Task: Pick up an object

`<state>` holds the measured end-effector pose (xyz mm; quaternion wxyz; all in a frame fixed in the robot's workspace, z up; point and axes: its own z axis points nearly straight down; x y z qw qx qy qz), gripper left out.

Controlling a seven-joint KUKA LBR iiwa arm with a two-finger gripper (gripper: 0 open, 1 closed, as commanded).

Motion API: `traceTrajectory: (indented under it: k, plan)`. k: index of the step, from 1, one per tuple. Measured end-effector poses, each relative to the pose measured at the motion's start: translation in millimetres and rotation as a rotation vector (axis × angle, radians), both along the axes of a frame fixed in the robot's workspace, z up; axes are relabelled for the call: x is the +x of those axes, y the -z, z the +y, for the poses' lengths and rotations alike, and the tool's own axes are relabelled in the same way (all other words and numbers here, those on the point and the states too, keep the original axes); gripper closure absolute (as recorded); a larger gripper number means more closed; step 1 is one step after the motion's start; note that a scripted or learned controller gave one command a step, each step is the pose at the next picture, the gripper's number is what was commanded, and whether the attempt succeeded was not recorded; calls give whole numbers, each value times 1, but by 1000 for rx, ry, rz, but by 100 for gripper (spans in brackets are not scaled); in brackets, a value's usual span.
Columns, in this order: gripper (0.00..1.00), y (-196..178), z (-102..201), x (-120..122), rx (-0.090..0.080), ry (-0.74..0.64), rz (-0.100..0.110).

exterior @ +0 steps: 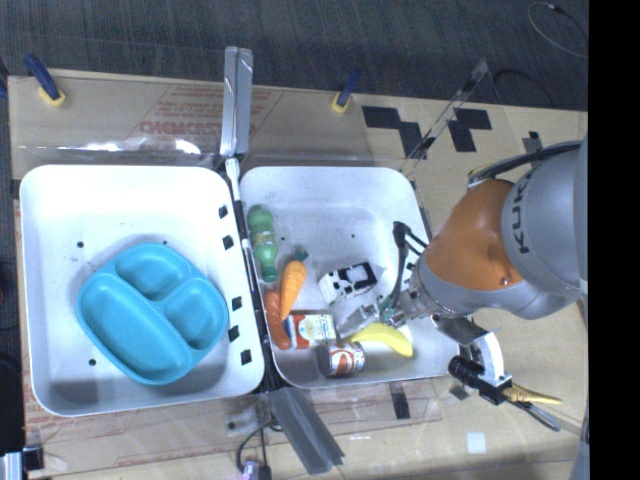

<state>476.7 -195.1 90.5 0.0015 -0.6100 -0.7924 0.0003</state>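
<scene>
The right bin (330,175) holds several small objects along its left and front sides. A green bottle (262,238) lies by the left wall, with a carrot (291,284) and a reddish-orange piece (274,320) below it. Near the front are a small carton (311,328), a can on its side (343,359) and a yellow banana (390,341). A black-and-white toy (347,282) sits mid-bin. My gripper (372,313) is low in the bin, just above the banana and right of the carton, below the toy. The wrist hides its tip.
The left bin (60,198) carries a blue divided plate (150,311). A metal divider (237,108) stands between the bins. The arm's orange band (475,243) overhangs the right bin's right wall. The back half of the right bin has bare floor.
</scene>
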Motion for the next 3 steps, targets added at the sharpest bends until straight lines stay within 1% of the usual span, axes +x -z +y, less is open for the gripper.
traceTrajectory:
  k: [1,2,3]
  plan:
    - [100,-9,0,0,-1,-5,1]
    - [0,-9,0,0,-1,-6,1]
    - [0,-104,29,46,-1,7,-1]
